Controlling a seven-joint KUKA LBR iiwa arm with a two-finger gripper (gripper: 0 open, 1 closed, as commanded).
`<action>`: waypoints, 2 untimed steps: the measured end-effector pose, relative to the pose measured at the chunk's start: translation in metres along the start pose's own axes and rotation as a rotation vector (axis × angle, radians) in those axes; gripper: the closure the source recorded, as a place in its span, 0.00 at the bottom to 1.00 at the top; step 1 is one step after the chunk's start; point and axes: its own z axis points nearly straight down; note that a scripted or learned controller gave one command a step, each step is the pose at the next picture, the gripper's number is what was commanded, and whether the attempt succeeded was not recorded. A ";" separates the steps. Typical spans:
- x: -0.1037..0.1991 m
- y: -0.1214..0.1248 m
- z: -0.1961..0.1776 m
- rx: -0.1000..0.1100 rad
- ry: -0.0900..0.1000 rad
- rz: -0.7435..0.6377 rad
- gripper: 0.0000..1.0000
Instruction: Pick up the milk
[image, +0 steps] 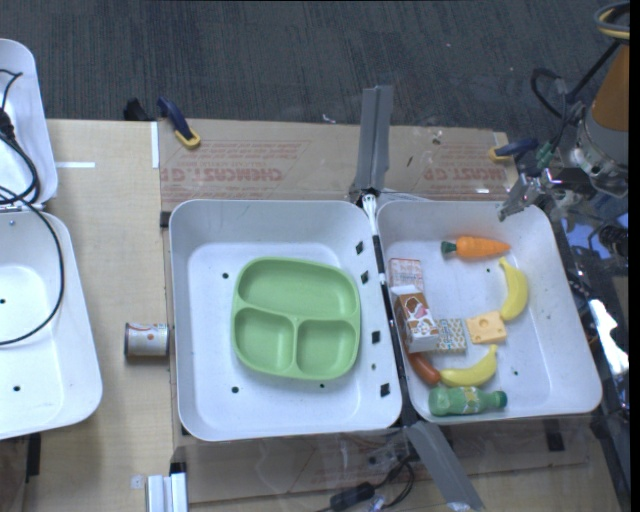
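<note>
The milk carton (416, 320), brown-red with a white printed face, lies on its side in the left part of the right bin (560, 330). It touches a small patterned box (451, 334) on its right and sits just below a pink-and-white box (405, 272). My gripper (522, 197) hovers over the bin's far right corner, well away from the milk and above and to the right of a carrot (477, 247). The grey arm with its orange band (612, 100) comes in from the upper right.
The right bin also holds two bananas (514, 290) (472, 371), a cheese wedge (487, 327), a green bottle (465, 402) and a red piece (423, 368). A green divided plate (296, 318) lies in the left bin (200, 300). A small can (147, 340) rests on the bench.
</note>
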 end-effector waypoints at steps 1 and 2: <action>0.053 -0.053 0.097 0.001 0.001 -0.136 0.00; 0.092 -0.099 0.126 0.001 0.001 -0.192 0.00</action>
